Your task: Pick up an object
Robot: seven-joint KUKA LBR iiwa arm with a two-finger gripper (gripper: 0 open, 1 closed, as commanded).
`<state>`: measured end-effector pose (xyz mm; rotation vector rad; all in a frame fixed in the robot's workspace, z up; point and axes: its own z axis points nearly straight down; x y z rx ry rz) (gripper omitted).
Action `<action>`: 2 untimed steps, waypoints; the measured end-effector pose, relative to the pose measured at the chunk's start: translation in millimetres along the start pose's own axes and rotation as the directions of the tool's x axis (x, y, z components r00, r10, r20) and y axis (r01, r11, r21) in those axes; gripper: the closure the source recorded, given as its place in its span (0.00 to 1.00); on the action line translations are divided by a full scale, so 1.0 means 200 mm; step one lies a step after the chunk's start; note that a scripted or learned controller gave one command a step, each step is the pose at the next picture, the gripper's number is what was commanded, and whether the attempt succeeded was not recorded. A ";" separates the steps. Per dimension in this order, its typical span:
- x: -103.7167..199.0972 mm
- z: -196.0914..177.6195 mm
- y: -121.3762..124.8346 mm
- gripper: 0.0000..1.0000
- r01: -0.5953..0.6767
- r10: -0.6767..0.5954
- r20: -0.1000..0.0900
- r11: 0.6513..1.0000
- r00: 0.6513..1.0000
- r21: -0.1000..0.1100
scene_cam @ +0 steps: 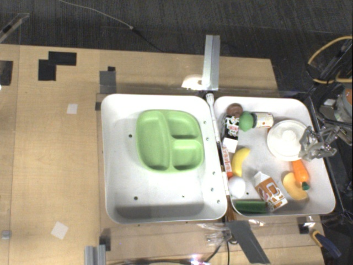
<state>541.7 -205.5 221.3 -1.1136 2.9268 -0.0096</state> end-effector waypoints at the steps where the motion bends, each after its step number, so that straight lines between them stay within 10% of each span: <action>1: 0.08 -0.04 0.07 1.00 0.396 -0.396 0.000 0.918 0.918 -0.006; 2: -0.06 0.03 -0.05 1.00 0.707 -0.707 0.004 0.707 0.707 -0.006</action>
